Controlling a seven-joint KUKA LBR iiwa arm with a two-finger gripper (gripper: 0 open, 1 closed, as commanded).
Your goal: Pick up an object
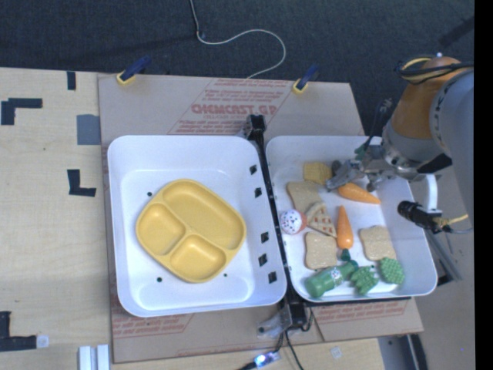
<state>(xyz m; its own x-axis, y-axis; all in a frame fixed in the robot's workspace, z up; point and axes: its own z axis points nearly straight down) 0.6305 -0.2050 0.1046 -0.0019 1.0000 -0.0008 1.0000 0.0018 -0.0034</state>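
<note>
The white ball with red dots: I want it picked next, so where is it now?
The white ball with red dots lies in the right bin, close to its left wall, just left of the waffle wedge and below a toast slice.

The light is even and quite bright, and it seems to come from above. The two white bins (115, 206) look very bright, almost washed out, but without strong glare. The yellow plate (191, 228) throws only a thin soft shadow on its lower side. The dark floor (92, 14) at the top keeps little detail. The picture is a bit soft and grainy; the small toy foods (339, 230) have unsharp edges.
</note>
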